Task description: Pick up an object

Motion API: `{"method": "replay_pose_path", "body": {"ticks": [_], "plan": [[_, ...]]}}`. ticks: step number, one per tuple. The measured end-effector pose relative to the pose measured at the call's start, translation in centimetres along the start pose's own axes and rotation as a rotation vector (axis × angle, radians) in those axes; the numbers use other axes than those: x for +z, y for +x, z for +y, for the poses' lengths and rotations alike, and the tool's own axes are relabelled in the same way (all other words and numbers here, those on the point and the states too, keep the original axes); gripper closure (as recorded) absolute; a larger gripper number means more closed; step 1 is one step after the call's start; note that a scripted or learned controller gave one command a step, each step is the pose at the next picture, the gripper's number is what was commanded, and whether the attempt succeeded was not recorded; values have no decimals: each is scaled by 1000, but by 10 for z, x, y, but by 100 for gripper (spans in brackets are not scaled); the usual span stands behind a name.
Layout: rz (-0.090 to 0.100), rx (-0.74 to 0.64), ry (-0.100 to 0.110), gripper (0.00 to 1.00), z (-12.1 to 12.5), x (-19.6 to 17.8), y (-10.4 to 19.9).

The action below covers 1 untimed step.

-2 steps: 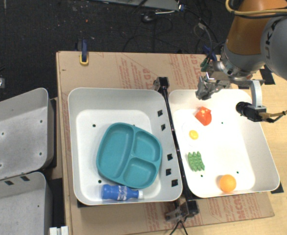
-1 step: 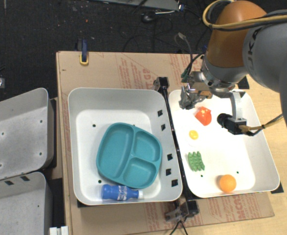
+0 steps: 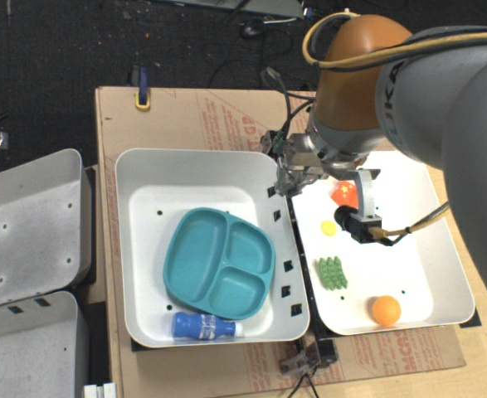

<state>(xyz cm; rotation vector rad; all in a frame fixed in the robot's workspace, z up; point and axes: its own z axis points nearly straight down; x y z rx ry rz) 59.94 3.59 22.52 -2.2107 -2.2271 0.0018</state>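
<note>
Spread or closed cannot be told of the gripper (image 3: 297, 172), which hangs over the right bin's (image 3: 426, 280) far left corner. Just right of the gripper lies a red-orange piece (image 3: 343, 194), partly hidden, its long axis unclear. Below the gripper in the view sit a small yellow piece (image 3: 328, 229), then a green block (image 3: 333, 272) with its long axis running up the view, then an orange ball (image 3: 385, 309), farthest off.
</note>
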Motion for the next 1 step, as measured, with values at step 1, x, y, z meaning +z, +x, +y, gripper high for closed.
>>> {"method": "replay_pose_path", "body": {"ticks": [1], "plan": [[0, -1, -1, 100, -13, 4, 56]]}}
